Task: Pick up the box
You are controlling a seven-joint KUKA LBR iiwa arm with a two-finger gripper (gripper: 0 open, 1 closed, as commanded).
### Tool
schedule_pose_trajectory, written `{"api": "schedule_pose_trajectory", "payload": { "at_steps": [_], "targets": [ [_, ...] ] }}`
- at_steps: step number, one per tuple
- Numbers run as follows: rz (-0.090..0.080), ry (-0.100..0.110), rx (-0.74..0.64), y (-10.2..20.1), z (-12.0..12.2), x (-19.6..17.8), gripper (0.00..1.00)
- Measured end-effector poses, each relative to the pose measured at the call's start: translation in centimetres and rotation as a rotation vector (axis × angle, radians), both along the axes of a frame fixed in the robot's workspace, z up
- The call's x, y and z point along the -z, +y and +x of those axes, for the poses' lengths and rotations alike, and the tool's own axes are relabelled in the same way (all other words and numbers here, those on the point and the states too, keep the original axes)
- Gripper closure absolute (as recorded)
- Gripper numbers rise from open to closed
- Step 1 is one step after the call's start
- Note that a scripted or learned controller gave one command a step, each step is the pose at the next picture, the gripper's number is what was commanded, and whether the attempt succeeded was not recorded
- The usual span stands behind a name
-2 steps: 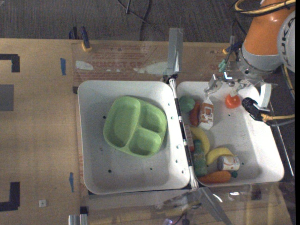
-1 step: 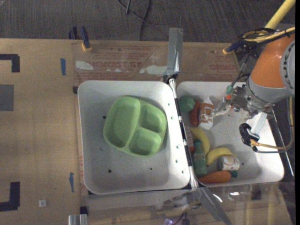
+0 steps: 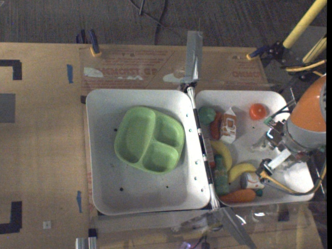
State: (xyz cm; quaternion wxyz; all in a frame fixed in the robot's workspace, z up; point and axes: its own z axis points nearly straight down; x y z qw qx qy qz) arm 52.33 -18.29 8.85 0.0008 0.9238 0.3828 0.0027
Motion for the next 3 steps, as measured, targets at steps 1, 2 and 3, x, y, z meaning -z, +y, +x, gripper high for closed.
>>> {"api": "schedule_pose_trajectory", "payload": {
  "at_steps": [1,2,3],
  "targets": [
    [0.000,0.008,0.276,-2.5,-4.5,-8.4,0.00],
    [0.003,0.010,0.138,0.6,-4.5,-5.7,0.00],
    [-0.001,0.001,0.463,4.1,-4.3,0.0,0.00]
  ]
}}
